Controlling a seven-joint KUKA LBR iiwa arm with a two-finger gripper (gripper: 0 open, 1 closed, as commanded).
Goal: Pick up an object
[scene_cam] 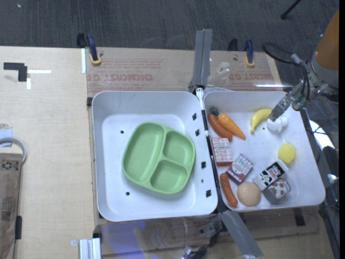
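Observation:
The right bin (312, 161) holds several toy foods. A yellow banana (260, 118) lies near its back, with a small white object (277, 124) just to its right. My gripper (281, 112) reaches in from the right and hangs low over that white object, right beside the banana's tip. Two orange carrots (226, 124) lie at the bin's left. A yellow lemon (287, 152) sits further forward on the right. Nothing visibly hangs from the gripper.
The left bin (108, 144) holds a green divided plate (159, 158). At the right bin's front are a red-and-white box (221, 150), a pink box (240, 168), a sausage (228, 190), a tan roll (248, 193), a cow-print carton (271, 174) and a can (279, 189).

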